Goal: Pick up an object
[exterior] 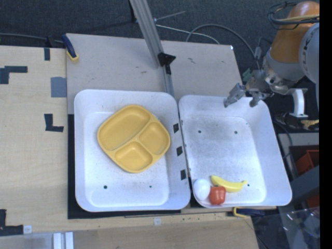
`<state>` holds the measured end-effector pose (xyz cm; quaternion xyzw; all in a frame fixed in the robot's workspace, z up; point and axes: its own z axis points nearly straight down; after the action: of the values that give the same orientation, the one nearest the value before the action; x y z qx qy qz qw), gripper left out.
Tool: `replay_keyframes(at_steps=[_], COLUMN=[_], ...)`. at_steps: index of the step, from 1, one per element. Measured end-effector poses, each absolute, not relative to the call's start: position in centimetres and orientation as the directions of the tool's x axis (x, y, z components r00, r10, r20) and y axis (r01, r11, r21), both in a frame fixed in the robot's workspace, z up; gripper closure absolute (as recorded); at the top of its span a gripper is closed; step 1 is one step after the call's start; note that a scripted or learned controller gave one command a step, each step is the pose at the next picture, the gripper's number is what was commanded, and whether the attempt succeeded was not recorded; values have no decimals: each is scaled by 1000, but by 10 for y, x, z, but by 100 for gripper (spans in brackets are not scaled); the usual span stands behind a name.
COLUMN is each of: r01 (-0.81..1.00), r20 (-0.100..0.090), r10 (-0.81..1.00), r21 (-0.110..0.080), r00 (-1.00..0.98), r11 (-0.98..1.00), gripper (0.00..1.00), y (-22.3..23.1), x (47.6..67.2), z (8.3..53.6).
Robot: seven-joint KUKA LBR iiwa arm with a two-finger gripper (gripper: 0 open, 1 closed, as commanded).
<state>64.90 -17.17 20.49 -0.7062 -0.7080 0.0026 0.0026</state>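
You had three small objects bunched in the near corner of the right bin (pixel 259 139), against its front wall. The banana (pixel 229 183) was yellow, curved, lying flat with its length running left to right. A red pepper-like piece (pixel 218 195) sat just below it, touching or nearly so. A white, egg-shaped ball (pixel 201 189) lay just left of the red piece, pressed to the bin's left front corner.

The end effector (pixel 242 96) hovered at the far rim of that same bin, near its back right corner. Its two fingers stood spread apart, with nothing between them. All three objects lay well apart from it, across the bin's full depth and toward the front.

The arm (pixel 290 40), grey with its orange band, reached in from the right edge.

In the left bin (pixel 85 154) you had a yellow divided tray (pixel 134 138), three compartments, lying flat and turned at an angle. Both bins sat side by side on the counter (pixel 31 139).
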Motion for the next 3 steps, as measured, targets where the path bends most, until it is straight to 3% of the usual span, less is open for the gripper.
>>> replay_keyframes(at_steps=[2,3], r01=[1000,1000], r20=[0,-1], r10=[1000,1000], r21=[-8,-2], r00=[-3,-5], r11=[3,5], gripper=[0,100], y=[-166,-166], x=[646,648], z=[96,111])
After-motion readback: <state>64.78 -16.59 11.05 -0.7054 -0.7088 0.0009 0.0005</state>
